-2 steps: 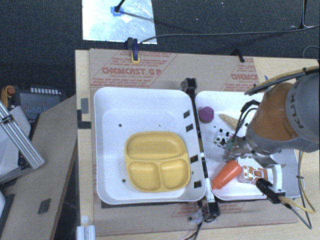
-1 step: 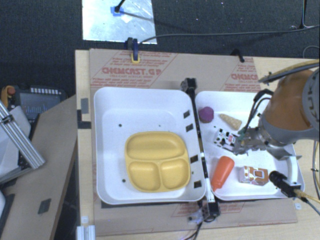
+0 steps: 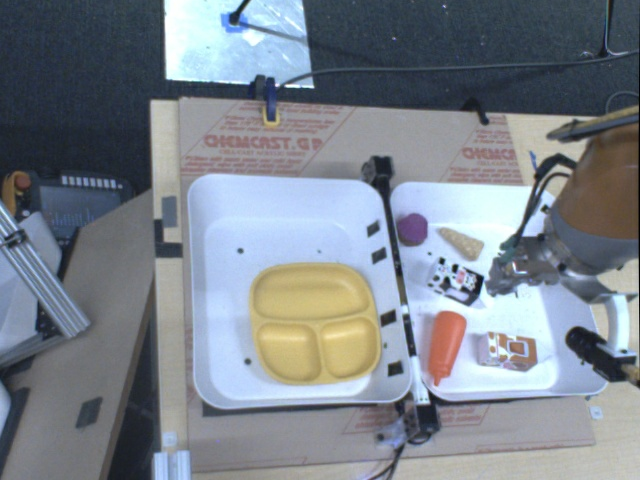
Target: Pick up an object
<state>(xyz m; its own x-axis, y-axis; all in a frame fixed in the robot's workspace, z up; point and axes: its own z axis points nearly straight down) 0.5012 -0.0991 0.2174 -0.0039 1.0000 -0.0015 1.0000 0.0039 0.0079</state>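
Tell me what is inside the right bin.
Inside the right bin: a purple ball, a tan cone, a black-and-white toy, an orange carrot, a small box. The arm covers its right side.

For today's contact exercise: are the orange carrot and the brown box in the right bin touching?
Apart. The camera view shows bare white bin floor between the carrot and the box.

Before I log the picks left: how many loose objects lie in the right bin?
5: purple ball and tan wedge at the back, black-and-white piece mid-bin, orange bottle and brown-and-white packet in front. The arm may hide more.
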